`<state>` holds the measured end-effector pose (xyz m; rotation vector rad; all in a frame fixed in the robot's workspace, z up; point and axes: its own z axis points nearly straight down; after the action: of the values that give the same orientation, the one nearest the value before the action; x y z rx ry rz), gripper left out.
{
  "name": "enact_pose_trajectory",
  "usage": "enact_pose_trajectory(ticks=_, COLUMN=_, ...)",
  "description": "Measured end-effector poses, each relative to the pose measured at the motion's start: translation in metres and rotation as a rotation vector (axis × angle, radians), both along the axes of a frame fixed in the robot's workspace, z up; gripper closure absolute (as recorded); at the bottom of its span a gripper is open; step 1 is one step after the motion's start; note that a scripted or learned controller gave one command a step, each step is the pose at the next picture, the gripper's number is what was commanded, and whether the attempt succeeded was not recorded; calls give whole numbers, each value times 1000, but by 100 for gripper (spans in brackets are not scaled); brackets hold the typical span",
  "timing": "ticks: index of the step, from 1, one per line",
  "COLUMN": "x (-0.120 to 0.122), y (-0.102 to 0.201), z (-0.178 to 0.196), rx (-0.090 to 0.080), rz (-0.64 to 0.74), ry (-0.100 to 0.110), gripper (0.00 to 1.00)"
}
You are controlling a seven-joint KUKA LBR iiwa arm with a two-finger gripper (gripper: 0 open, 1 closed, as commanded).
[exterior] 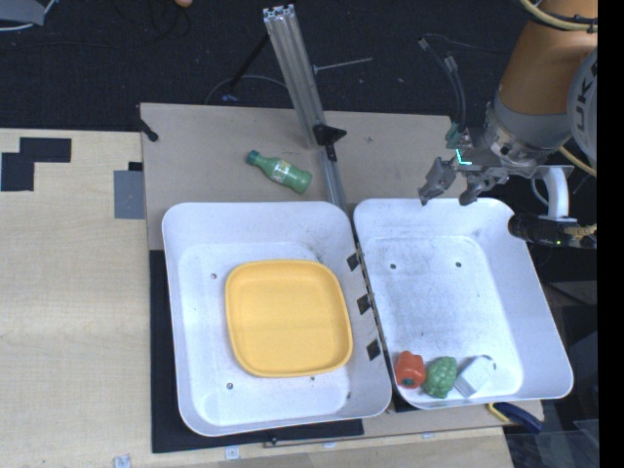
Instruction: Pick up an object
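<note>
Camera view: arm poised over the far rim of the right bin (546, 300), gripper (450, 188) spread open with nothing between its fingers.
At the lower edge of that bin, right of centre in the frame, lie a red object (409, 369), a green object (440, 376) and a white object (474, 374), close together. A yellow plate (289, 317) sits in the left bin (190, 261); a green bottle (280, 171) lies on the bench above.

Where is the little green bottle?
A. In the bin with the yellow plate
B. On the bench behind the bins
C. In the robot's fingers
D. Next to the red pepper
B. The green bottle lies on its side on the brown bench, just past the far edge of the left bin.
</note>
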<state>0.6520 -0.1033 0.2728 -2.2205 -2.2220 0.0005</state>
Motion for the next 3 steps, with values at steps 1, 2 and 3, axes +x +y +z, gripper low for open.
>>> enact_pose_trajectory(ticks=1, x=0, y=0, z=0, rx=0, rz=0, ry=0, gripper=0)
enact_pose_trajectory(ticks=2, x=-6, y=6, z=-46, rx=0, rz=-1, ry=4, gripper=0)
enact_pose_trajectory(ticks=3, x=-10, y=0, z=-91, rx=0, rz=0, ry=4, gripper=0)
